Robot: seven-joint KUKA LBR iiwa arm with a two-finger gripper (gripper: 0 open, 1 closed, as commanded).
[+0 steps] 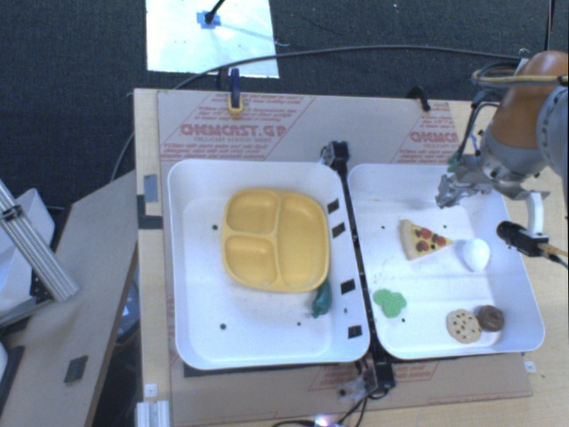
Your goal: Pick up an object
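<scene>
Where the table comes nearest the camera, the right bin [524, 314] holds a round, chip-speckled cookie [462, 326] touching a small brown ring-shaped doughnut [489, 318]; a flat, lobed green piece [389, 302] lies nearer the divider; farther back a smooth white egg [475, 254] sits just beside a triangular pizza slice [421, 238] dotted red. Across the divider, the left bin [191, 327] carries a glossy yellow plate [275, 239] with three moulded compartments; a dark green object [321, 300] pokes out at its near right edge. Farther back, over the right bin's rear, the gripper [447, 193] hangs above bare white floor with nothing between its jaws; whether they are open or closed I cannot tell.
</scene>
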